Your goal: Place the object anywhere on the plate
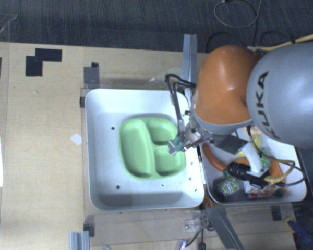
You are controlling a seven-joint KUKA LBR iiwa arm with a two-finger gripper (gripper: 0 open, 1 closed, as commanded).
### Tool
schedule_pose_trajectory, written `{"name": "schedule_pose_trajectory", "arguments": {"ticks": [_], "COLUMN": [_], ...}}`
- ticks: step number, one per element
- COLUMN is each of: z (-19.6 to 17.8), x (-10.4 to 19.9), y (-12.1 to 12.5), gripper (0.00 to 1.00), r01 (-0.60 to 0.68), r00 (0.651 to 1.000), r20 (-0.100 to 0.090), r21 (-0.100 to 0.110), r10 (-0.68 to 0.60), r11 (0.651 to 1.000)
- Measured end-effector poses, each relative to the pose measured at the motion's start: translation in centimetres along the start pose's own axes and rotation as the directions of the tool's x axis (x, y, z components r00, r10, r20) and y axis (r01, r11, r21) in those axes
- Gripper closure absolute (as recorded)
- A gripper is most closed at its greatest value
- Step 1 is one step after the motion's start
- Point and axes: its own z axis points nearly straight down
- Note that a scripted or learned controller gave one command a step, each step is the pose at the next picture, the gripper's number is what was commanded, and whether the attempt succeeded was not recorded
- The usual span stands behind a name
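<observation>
A pale wooden tabletop (36,139) carries two white bins before dark carpet (94,9). The green plate (146,147) lies mid-left bin (101,139); the gripper (178,144) sits at its right edge, jaw state unreadable. The objects (245,178) crowd the right bin (297,191).

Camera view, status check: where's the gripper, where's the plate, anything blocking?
Gripper over the green plate's right edge, finger state unclear. Plate in left bin. Loose objects piled in right bin, arm above them.

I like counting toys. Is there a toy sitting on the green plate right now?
No, the green divided plastic plate in the left white bin has nothing lying in its sections; the small items are piled in the right white bin.
</observation>
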Motion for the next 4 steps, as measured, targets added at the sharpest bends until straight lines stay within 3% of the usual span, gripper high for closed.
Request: {"name": "schedule_pose_trajectory", "arguments": {"ticks": [1,2,3,4], "z": [0.0,-1.0,-1.0,-2.1], "x": [0.0,-0.1,-0.1,-0.2], "y": [0.0,0.2,0.2,0.4], "gripper": [0.00,1.00,0.00,1.00], "r01": [0.000,0.002,0.002,0.004], "r00": [1.000,1.000,1.000,1.000], "r20": [0.000,0.001,0.001,0.002], "r21": [0.000,-0.005,-0.005,-0.009], "r10": [0.000,-0.002,-0.002,-0.004], "r11": [1.000,1.000,1.000,1.000]}}
